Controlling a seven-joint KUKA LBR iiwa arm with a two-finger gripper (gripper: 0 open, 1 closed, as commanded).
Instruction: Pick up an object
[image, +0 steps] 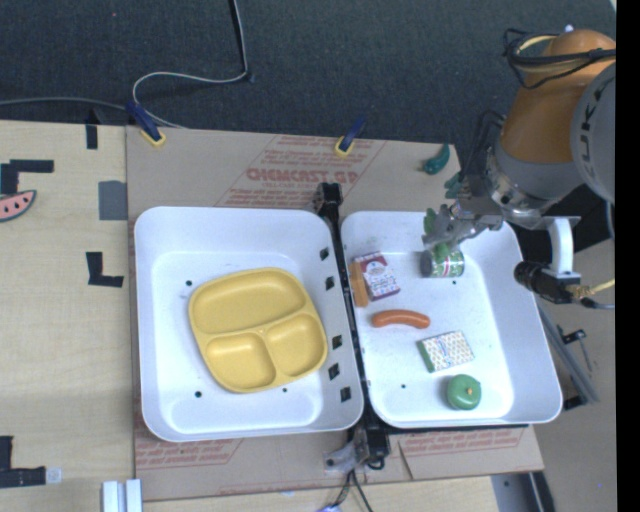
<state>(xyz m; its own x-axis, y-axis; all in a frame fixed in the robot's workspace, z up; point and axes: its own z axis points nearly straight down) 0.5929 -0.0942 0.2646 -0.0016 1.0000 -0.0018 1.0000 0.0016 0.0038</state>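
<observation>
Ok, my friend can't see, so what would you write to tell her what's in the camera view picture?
A robot arm's pincer sits right at a small can in the right white bin, which also has a hot dog, a green apple and two little packets. The left bin holds a yellow divided tray.

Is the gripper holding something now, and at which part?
It cannot be told: the gripper sits right above the small can, but no grasp is visible.

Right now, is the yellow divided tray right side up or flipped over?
Right side up: the yellow tray shows its three hollow compartments facing the camera in the left bin.
</observation>
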